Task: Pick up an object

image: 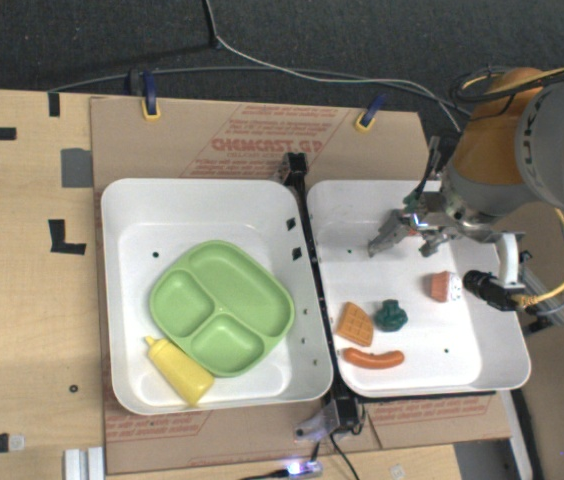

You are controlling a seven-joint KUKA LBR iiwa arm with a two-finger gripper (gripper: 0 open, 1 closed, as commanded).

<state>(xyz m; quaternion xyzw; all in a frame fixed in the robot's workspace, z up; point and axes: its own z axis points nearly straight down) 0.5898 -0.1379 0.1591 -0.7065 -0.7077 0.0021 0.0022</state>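
Note:
My gripper [403, 242] hangs over the back half of the right bin [337, 206], its fingers spread open with nothing between them. Below it on the bin floor lie an orange waffle [355, 323], a dark green toy [392, 315] and a red sausage [372, 359]. A small salmon-coloured block [440, 287] sits to the right of them, near my wrist. All these objects lie apart from the gripper.
The left bin [122, 208] holds a green divided plate [222, 307] and a yellow mustard bottle [177, 369] at its front left. A black divider [307, 238] separates the bins. Cables [262, 63] run along the back of the bench.

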